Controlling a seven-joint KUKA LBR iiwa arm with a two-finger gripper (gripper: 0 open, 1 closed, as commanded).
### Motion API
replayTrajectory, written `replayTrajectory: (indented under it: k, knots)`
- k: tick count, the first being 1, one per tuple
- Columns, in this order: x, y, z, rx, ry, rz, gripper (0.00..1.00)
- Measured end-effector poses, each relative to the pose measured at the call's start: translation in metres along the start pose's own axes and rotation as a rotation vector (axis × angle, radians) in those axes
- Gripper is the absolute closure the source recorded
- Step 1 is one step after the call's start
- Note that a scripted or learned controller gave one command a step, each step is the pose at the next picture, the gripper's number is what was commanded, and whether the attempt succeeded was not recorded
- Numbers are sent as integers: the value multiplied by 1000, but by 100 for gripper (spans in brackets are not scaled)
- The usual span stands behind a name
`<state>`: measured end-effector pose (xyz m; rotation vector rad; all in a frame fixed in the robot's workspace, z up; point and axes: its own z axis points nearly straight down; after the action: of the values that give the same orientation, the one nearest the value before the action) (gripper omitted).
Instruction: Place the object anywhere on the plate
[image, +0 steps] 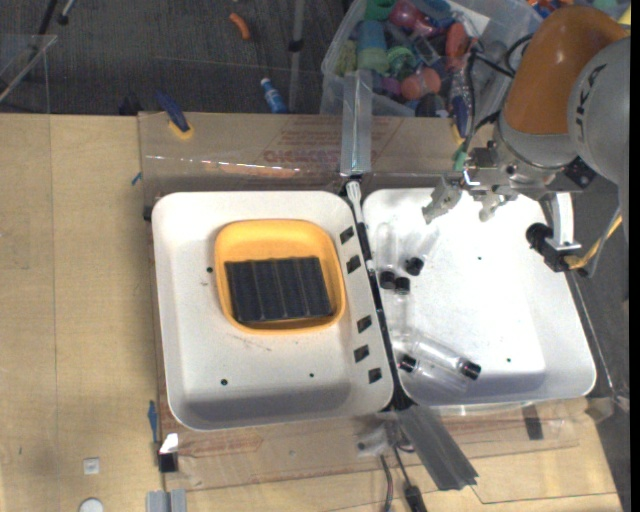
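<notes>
Gripper (465, 207): fingers spread, holding nothing, above right bin's (520, 300) far edge.
Object (437, 361): clear tube (hard to make out) in that bin's near-left corner.
Plate (278, 275): orange, left of it.

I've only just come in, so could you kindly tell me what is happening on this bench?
A grey KUKA arm with an orange band reaches in from the right, and its open two-finger gripper hovers over the far part of the right white bin, holding nothing. Small clear plastic pieces with black caps lie in that bin. The orange rounded-square plate sits in the left white bin, with a dark ribbed rectangular block on it.
</notes>
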<state>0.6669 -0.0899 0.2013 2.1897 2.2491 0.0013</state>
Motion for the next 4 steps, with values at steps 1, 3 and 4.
replayTrajectory:
  k: [1,3,4]
  knots:
    - [-67,-3,-6,-2,-1,-219,0]
    - [-132,-3,-24,-1,1,-643,0]
    - [-121,-5,-27,-3,1,-964,0]
